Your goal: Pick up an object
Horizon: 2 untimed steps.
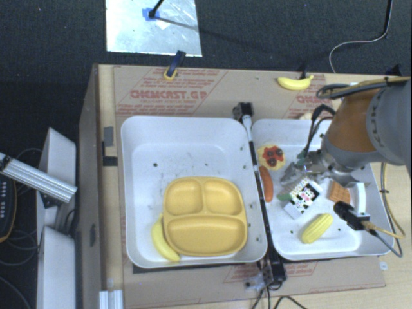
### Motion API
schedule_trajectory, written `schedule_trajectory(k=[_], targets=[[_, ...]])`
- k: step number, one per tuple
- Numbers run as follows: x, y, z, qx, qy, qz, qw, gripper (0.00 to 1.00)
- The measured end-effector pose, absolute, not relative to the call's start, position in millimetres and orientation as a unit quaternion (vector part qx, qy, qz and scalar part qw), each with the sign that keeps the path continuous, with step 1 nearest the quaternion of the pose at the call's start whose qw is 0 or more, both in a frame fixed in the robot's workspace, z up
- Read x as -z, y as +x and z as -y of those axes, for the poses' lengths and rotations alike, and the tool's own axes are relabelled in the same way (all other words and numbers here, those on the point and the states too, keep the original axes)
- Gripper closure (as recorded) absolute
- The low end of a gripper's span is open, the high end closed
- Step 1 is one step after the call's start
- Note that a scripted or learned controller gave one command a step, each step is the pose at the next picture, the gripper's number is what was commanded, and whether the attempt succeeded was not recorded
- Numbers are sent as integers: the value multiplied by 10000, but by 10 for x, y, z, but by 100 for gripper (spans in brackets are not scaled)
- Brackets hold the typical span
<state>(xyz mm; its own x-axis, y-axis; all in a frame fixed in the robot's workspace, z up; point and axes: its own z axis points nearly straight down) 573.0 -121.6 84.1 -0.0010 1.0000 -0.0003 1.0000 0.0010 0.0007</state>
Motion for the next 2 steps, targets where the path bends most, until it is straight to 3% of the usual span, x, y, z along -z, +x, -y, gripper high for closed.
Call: schedule_trajectory(k=[1, 2], targets=[[-1110, 6135, 2033, -5, 7068, -7074, 24, 0], [-1421, 5922, 1444, -12, 7058, -7084, 11, 0]])
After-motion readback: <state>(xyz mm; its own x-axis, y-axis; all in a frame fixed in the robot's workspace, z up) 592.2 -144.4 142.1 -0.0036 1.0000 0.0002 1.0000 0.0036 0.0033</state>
